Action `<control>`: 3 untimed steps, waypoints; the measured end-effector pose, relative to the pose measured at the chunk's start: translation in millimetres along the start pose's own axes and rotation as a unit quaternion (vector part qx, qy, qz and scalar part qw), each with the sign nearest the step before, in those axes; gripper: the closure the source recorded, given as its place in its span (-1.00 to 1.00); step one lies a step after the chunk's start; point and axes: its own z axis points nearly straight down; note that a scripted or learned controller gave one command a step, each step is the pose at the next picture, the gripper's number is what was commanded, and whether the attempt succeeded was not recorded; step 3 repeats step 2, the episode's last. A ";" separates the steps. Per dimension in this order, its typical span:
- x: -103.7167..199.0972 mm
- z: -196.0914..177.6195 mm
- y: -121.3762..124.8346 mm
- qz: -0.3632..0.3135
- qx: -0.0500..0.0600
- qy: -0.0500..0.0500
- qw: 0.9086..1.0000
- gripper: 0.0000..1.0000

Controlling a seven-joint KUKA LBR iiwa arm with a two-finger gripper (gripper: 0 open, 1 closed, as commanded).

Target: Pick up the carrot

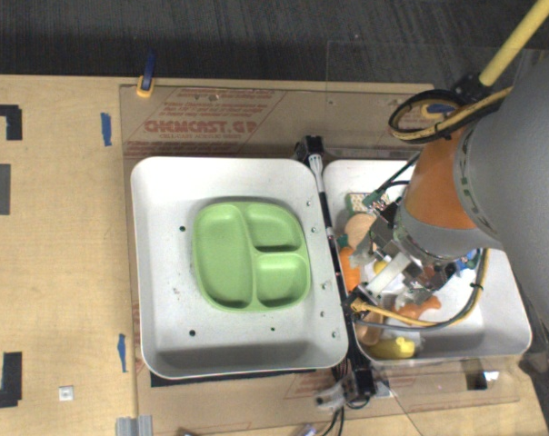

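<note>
The carrot (346, 268) appears as an orange shape at the left side of the right bin (506, 321), partly hidden among other items. The hand (384, 284) sits low just beside it; whether its grip is spread or pressed together cannot be determined. The left bin (165, 198) holds a green divided tray (252, 254) on the worktop (56, 243).

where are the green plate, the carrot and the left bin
green plate (252, 254), camera view, on the ridge between its compartments
carrot (346, 267), camera view, on the orange bit showing left of the gripper
left bin (165, 198), camera view, on its bare white floor
</note>
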 end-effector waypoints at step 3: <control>0.0 0.0 0.0 0.000 0.000 0.000 1.000 -1.00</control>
